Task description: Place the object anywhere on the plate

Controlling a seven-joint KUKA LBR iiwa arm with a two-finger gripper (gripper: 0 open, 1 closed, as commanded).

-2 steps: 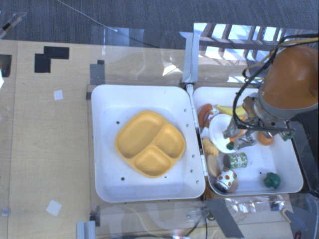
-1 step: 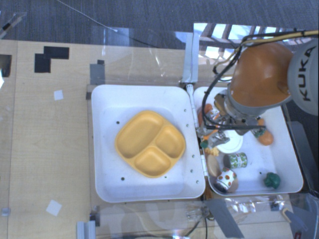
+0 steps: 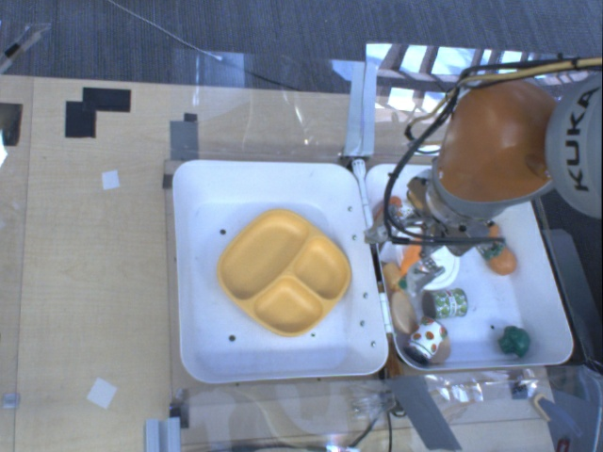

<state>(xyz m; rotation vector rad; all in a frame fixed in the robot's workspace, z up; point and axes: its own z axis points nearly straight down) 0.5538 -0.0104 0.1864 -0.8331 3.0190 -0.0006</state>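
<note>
Plate (image 3: 285,270) sitting bare in left bin (image 3: 203,347), objects right of plate. Picking step: hand (image 3: 426,264) hovering among them, grip impossible to tell. Next: securing one, carrying leftward onto plate.

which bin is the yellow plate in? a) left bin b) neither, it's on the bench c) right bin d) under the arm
a, the plate lies in the left bin, while the arm hangs over the right bin with the small items.
</note>
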